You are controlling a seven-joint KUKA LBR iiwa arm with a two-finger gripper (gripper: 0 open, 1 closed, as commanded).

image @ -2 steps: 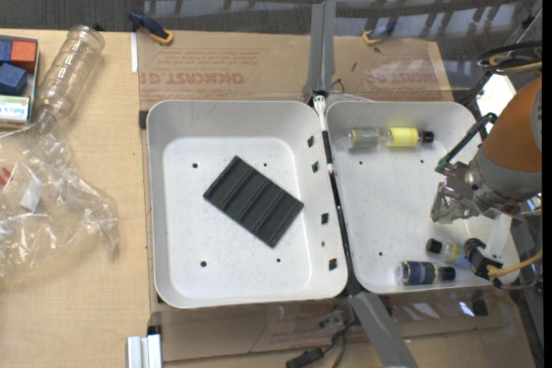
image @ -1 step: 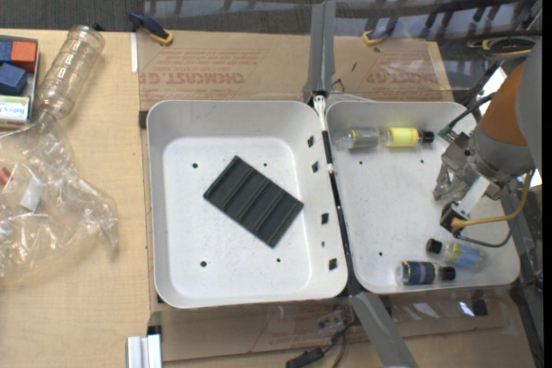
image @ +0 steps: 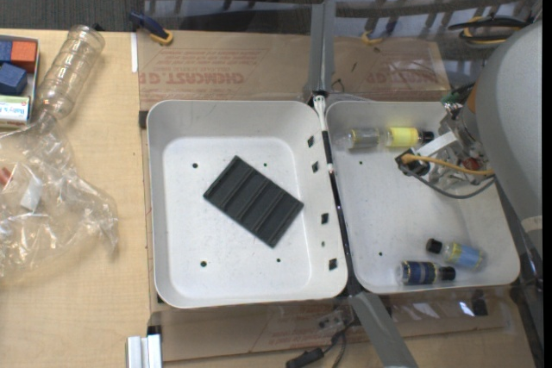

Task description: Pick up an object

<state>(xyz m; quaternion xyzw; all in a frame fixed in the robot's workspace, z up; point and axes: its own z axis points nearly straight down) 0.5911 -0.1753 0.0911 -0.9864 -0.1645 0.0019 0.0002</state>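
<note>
Nearest the camera, two small dark-blue bottles (image: 427, 272) are seen lying near the front edge of the right white bin (image: 379, 267). A yellow-capped clear bottle (image: 384, 137) lies at its back. The end effector (image: 431, 164) is parked just beside it, grip state can't be told. A black ribbed rectangular slab (image: 253, 200) is left in the left white bin (image: 172, 211).

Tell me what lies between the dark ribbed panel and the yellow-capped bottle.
In the camera view, the bins' adjoining rims separate the panel from the bottle.

2 bins (image: 164, 185), 3 bottles (image: 424, 272), 1 pad (image: 253, 201).
</note>
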